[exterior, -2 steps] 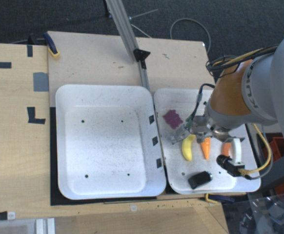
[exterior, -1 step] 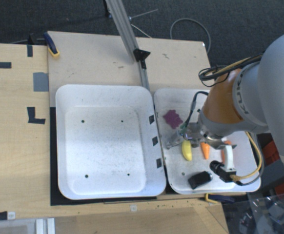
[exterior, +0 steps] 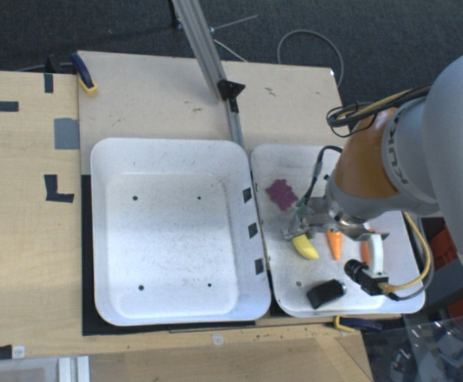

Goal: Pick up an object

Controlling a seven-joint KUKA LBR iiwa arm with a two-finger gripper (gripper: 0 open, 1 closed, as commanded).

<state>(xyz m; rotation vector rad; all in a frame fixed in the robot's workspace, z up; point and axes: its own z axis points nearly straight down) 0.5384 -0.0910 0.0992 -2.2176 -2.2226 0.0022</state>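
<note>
My gripper (exterior: 301, 228) hangs low over the middle of the right bin (exterior: 267, 159), at the upper end of a yellow banana-shaped piece (exterior: 305, 248). It is touching or nearly touching that piece; I cannot tell which. A small orange carrot-like piece (exterior: 335, 244) lies just right of the yellow one, under the wrist. A purple object (exterior: 282, 193) rests up and to the left of the gripper, apart from it. A black block (exterior: 324, 294) lies near the bin's front edge.
The left bin (exterior: 104, 213) stands beside the right one, their rims meeting at the centre. A slanted metal rail (exterior: 208, 50) runs down to the bins' back edge. The arm's grey and orange body (exterior: 375, 165) covers the right bin's right side.
</note>
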